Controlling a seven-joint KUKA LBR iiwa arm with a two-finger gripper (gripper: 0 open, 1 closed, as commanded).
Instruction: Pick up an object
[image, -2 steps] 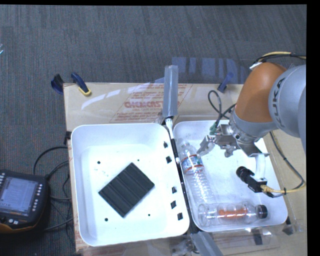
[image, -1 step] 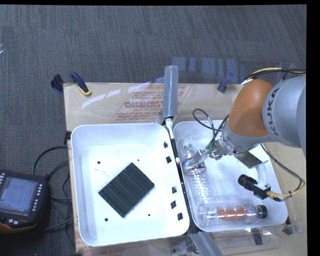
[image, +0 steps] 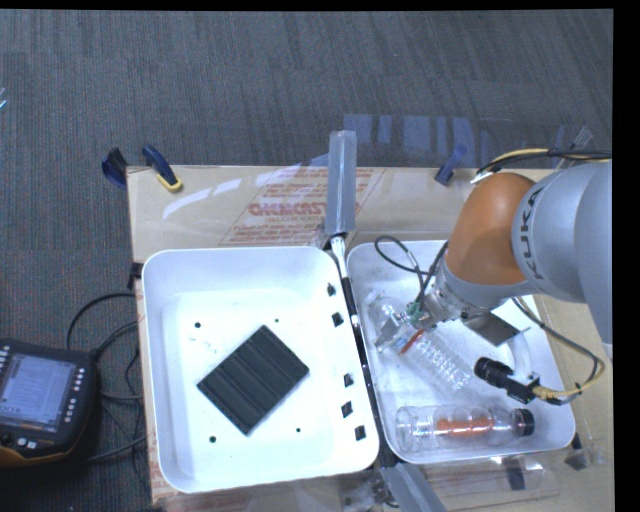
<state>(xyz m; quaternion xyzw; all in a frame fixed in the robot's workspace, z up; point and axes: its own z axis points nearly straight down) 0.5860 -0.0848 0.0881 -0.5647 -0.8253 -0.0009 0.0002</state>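
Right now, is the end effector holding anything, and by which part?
Cannot tell. The end effector sits low in the right bin, over the upper end of a clear plastic bottle; no grasp is visible.
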